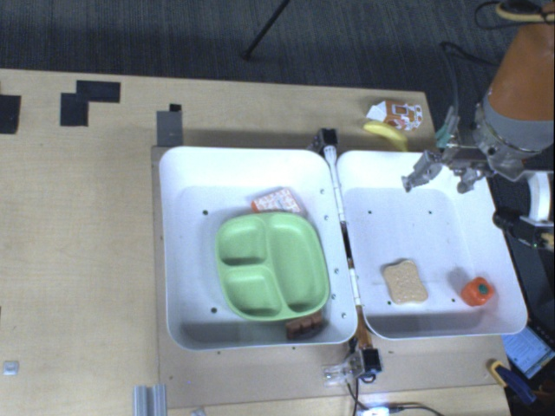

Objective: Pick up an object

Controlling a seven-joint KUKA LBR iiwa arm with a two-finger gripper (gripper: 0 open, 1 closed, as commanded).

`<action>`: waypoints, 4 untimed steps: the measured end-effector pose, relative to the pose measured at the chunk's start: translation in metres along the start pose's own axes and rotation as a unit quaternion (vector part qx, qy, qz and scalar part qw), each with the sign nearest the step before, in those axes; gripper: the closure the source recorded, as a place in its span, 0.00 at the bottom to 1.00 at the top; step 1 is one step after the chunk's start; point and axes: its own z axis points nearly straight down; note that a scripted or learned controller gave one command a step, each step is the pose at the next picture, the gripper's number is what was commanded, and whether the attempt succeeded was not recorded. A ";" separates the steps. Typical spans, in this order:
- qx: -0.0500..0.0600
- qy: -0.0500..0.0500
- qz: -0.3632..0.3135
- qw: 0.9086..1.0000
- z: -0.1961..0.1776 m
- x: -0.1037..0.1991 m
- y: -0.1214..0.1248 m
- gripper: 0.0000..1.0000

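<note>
Bread slice (405, 282) nr orange toy (476, 291), gripper (440, 172) apart

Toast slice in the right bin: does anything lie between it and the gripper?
Nothing visible does. The gripper hovers over the right bin's far edge; the toast lies nearer the front, with bare bin floor between. The orange item sits off to the side.

Matt green plastic tray (273, 267), smooth white plastic bins (182, 232), pale wood bench (78, 232)

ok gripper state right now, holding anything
Gripper: above the far edge of the right bin, nothing between its fingers; open or shut cannot be told.
</note>
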 end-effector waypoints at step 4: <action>-0.004 -0.001 0.001 1.000 0.181 -0.032 -0.045 0.00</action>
